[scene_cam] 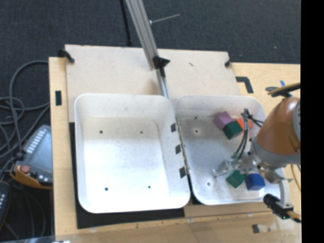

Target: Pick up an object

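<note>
The tool (229, 169) hangs low in the right bin (202, 135), its metal parts spread just above a small dark green block (235, 178); whether it is open or closed I cannot tell from this slant. That green block, the likeliest target, lies directly under the tool near the bin's front wall, with a blue block (254, 181) touching or just beside it on the arm's side. Both look like hard, matte cubes with crisp edges, easy to pinch if approached squarely.

Farther from the tool, toward the bin's back, a mauve block (221, 119), a second green block (233, 130) and an orange piece (241, 121) huddle together. The left bin (126, 151), across the divider, is smooth white plastic with rounded corners. Both bins rest on the pale wooden table (147, 72).
</note>
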You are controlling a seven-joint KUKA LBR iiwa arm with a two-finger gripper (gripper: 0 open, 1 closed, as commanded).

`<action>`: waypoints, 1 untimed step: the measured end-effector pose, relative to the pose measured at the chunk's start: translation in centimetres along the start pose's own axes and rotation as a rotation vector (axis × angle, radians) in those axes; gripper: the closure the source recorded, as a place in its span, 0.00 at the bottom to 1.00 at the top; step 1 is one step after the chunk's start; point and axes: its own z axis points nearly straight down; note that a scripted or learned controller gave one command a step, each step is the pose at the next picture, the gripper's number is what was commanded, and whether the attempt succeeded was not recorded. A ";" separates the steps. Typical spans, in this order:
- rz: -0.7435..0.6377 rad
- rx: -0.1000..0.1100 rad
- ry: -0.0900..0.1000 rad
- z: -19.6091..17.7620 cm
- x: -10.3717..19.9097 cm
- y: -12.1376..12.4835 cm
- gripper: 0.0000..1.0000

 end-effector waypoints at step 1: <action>-0.002 0.000 0.003 0.0 -2.6 0.1 0.00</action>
